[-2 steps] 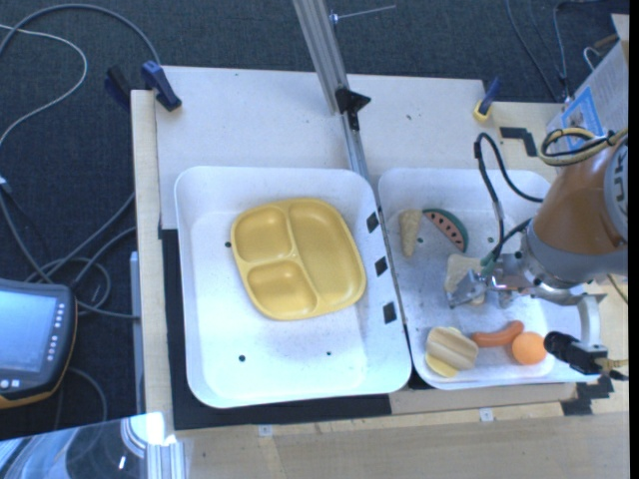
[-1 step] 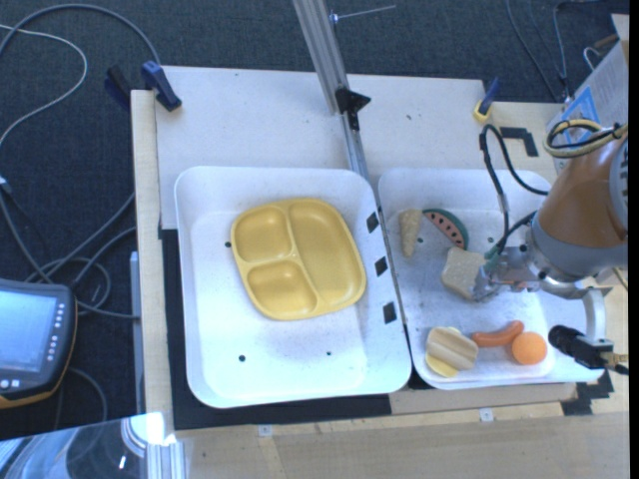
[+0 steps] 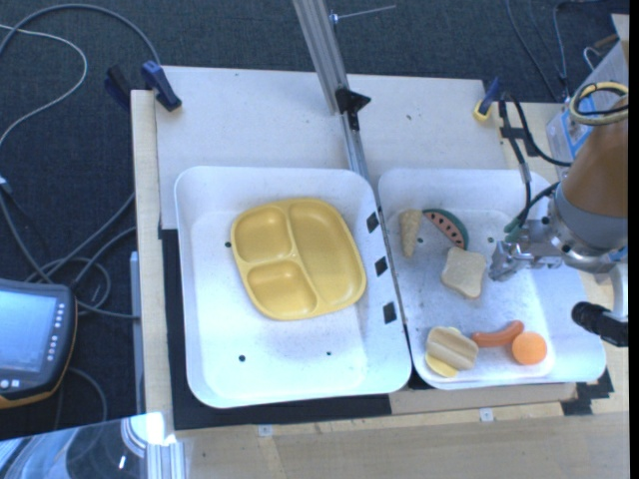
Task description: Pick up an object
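In the right bin point(image 3: 589, 362), nearest you, a sandwich point(image 3: 450, 349) lies beside a sausage point(image 3: 496, 334) whose long axis runs left-right, tilted up rightward, touching an orange point(image 3: 529, 348). Farther back, the claw point(image 3: 502, 265) hangs just beside the bread slice point(image 3: 464, 272); you cannot tell its state. Beyond: a watermelon slice point(image 3: 447, 228).

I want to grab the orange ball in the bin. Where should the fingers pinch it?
Probably across the round middle of the orange ball, coming straight down from above. It sits near the right bin's front wall, with the sausage touching its left, so closing front-to-back may avoid both.
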Controlling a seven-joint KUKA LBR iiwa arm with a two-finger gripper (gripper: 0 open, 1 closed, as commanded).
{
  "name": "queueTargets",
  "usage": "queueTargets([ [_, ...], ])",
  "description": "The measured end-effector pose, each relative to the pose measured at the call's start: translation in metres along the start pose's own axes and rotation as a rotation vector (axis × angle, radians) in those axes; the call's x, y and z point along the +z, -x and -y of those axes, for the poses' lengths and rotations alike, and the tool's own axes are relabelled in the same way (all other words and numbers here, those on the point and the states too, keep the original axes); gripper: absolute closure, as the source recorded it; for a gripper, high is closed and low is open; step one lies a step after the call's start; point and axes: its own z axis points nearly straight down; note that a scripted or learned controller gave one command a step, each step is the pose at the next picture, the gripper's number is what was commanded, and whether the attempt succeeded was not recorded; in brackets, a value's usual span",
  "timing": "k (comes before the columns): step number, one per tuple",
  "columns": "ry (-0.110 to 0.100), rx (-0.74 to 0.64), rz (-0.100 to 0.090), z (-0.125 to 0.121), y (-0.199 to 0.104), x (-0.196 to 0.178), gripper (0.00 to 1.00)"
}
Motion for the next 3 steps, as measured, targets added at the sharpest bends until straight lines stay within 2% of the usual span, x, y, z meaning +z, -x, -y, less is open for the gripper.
queueTargets([
  [1,-0.002,0.000,-0.001,-0.002,0.000,-0.035,1.00],
  [3,-0.005,-0.005,-0.004,-0.037,-0.099,-0.032,1.00],
])
